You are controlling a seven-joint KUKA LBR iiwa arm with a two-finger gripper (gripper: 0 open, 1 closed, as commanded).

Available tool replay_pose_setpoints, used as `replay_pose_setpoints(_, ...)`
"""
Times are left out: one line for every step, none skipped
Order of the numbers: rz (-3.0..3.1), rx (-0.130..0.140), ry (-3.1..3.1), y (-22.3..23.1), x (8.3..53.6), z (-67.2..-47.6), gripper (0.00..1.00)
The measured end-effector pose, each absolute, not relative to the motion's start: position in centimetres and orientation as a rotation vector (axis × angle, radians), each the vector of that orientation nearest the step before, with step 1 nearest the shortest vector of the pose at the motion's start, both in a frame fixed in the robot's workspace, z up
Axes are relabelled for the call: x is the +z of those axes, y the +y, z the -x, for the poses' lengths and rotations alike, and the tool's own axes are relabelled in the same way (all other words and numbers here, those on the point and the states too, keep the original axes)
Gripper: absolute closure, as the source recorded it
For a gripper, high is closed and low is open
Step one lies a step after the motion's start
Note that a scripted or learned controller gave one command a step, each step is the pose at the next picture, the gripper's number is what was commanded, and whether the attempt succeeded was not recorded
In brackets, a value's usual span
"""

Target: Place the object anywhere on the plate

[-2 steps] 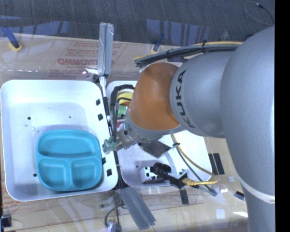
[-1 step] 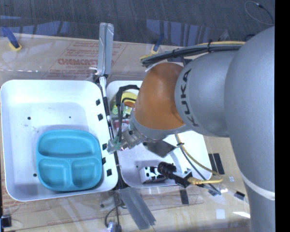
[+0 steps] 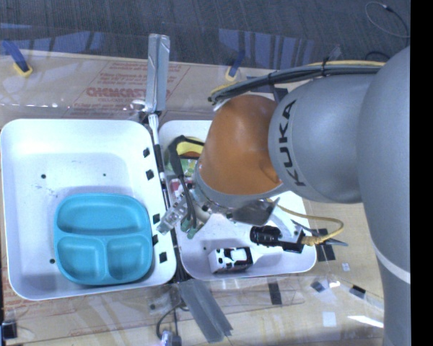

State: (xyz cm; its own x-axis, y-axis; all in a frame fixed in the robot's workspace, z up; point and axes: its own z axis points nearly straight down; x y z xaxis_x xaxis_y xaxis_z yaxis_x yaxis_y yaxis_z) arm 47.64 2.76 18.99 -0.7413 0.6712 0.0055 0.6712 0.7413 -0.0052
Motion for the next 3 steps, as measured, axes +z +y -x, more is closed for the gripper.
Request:
replay_pose_setpoints(1.026,0.003,-2.966,5.2,19.0,-47.7,1.00)
replay_pose_setpoints(1.402,0.002,-2.811,7.4,19.0,-47.7,1.00)
replay_pose_setpoints(1.148,0.004,-2.920,6.6,19.0,-47.7,1.00)
